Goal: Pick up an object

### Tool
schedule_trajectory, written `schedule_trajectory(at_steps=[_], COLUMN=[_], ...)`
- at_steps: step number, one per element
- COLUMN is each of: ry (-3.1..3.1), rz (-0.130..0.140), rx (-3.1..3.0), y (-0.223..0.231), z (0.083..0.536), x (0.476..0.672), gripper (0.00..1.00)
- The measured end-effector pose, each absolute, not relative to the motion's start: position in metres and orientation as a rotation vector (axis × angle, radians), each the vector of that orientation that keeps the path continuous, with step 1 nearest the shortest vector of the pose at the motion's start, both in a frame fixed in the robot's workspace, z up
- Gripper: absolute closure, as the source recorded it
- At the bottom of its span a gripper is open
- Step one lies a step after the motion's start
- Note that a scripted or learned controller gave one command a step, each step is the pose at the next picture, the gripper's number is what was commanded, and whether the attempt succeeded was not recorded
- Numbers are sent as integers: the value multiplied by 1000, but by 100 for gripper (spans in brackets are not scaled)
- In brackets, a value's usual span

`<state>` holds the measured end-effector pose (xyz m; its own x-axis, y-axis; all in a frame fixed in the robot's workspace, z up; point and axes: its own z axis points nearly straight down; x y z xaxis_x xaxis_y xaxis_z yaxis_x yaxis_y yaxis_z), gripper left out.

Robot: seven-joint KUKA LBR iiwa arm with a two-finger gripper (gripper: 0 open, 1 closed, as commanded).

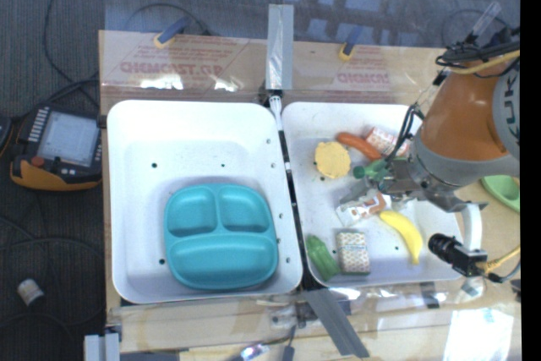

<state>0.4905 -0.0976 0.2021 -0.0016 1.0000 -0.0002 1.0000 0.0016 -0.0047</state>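
Candidate objects all sit in the right bin (292,182): yellow round piece (332,159), orange carrot-like item (358,144), banana (404,234), patterned block (352,252), green piece (319,256) against the near-left corner. They lie loose and scattered, so any is a fair pick. End effector (382,182) is low among the middle items, beside a small white packet (362,207); cannot tell its state, the wrist hides it. Left bin (127,182) carries a teal divided tray (221,234), likely the drop side. Bench (211,63) underneath.
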Motion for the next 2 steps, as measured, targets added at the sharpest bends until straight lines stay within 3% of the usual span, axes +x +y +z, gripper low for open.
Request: schedule_trajectory(at_steps=[1,2], ry=[-2319,-2448], rz=[3,-13], rx=[-2115,-1973], y=[-157,-212], z=[171,95], x=[513,505], gripper=[0,0])
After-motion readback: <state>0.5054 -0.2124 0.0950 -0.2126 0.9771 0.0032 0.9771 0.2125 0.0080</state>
